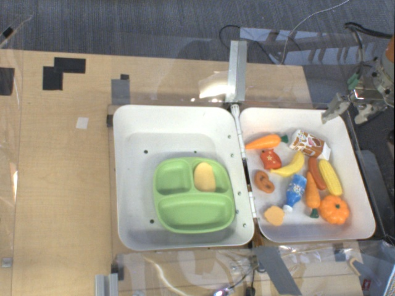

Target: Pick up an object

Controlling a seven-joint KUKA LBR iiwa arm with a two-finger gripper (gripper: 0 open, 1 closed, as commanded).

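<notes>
- Worktop (62,184) of pale wood, grey carpet beyond its far edge.
- Left bin (133,165) holds a green tray (191,211) with a yellow lemon (205,177).
- Right bin (355,227) holds toy foods, among them a pumpkin (334,209).
- End effector (352,106) hovers over the right bin's far right corner, fingers apart, nothing between them.

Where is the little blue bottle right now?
The blue bottle lies in the right bin, near its middle, just below the banana and left of a carrot.

Wooden bench (55,165), grey carpet floor (154,11)
</notes>
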